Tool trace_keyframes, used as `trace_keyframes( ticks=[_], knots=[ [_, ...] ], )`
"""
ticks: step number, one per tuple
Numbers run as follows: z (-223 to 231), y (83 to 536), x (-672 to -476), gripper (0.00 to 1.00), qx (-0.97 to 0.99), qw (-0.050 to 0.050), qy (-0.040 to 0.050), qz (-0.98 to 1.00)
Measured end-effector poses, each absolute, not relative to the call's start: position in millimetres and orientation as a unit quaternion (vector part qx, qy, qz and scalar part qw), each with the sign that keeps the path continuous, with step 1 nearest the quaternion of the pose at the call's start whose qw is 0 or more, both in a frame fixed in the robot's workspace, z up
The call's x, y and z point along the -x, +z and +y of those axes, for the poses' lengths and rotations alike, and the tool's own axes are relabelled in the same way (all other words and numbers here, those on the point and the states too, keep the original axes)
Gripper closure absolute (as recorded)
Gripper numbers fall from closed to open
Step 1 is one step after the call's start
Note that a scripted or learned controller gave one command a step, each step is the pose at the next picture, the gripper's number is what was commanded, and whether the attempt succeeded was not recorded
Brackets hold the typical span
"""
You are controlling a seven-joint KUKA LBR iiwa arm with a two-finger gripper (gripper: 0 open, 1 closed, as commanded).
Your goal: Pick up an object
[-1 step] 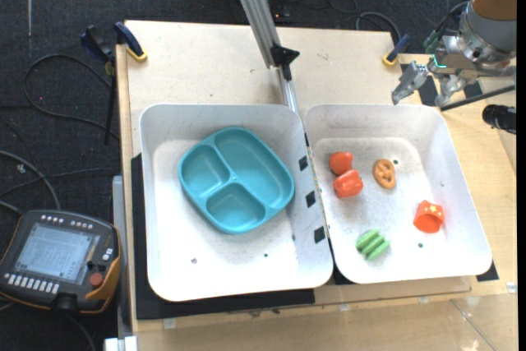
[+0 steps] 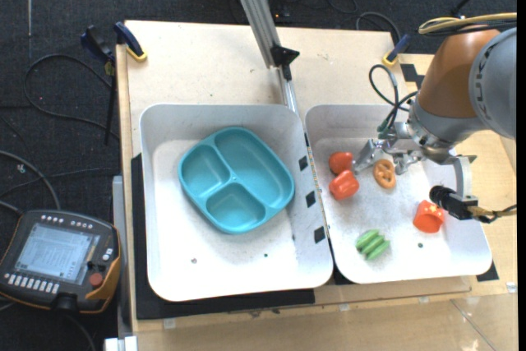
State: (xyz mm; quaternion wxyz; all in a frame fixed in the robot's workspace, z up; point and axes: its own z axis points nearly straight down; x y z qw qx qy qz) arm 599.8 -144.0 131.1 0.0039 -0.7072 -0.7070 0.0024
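The right bin (image 2: 460,259) holds several small toy foods. Two red pieces lie at its left, one (image 2: 339,162) just above the other (image 2: 344,186). An orange pretzel-shaped piece (image 2: 384,173) lies to their right. Near the front lies a green piece (image 2: 371,244), and an orange-red piece (image 2: 427,216) sits at the right. My gripper (image 2: 385,160) hangs low over the bin, directly above the pretzel piece, open, with its left finger close to the upper red piece. I see nothing held between the fingers.
A teal divided plate (image 2: 237,178) lies in the left bin (image 2: 164,259). A slanted metal pole (image 2: 255,0) stands behind the bins. A black fitting (image 2: 448,201) with a cable hangs off the arm beside the orange-red piece. A teach pendant (image 2: 57,259) sits on the floor at left.
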Motion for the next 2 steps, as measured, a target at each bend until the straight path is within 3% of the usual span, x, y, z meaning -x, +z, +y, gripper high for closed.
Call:
trace_keyframes(
  ticks=[1,2],
  knots=[
    [-195,140,-629.0,0.00,0.708,-0.003,0.0000,-0.706],
    [-102,100,-592.3,0.00,0.705,-0.007,-0.0024,-0.709]
  ],
)
